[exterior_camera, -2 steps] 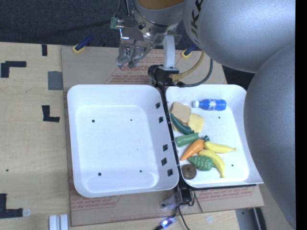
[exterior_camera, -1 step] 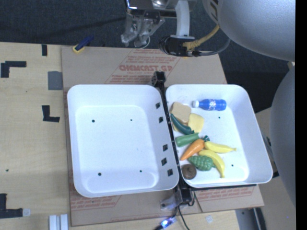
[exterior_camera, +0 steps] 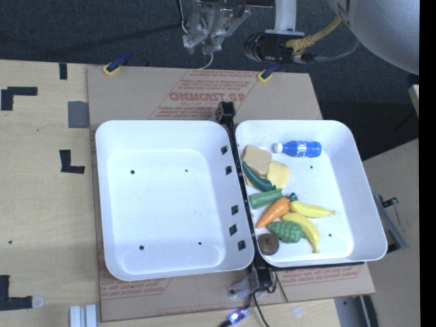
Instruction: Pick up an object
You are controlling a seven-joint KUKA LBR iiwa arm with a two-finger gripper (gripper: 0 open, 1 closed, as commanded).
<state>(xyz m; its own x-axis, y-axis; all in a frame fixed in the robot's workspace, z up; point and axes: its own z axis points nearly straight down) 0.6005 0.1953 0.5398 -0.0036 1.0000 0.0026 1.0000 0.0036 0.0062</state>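
We see the right bin [exterior_camera: 340, 182] crowded along its left side: blue bottle [exterior_camera: 298, 148], tan block [exterior_camera: 257, 158], carrot [exterior_camera: 272, 212], bananas [exterior_camera: 310, 220], other toy produce, none lifted. The gripper [exterior_camera: 204, 38] hangs beyond both bins, touching nothing; we can't tell its finger spread. Bins, including the left bin [exterior_camera: 163, 196], sit on cardboard [exterior_camera: 204, 97] over the bench [exterior_camera: 41, 182].

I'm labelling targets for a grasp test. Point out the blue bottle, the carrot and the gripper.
blue bottle [exterior_camera: 300, 148], camera view, mid-body.
carrot [exterior_camera: 272, 212], camera view, orange middle.
gripper [exterior_camera: 206, 36], camera view, between its fingertips.
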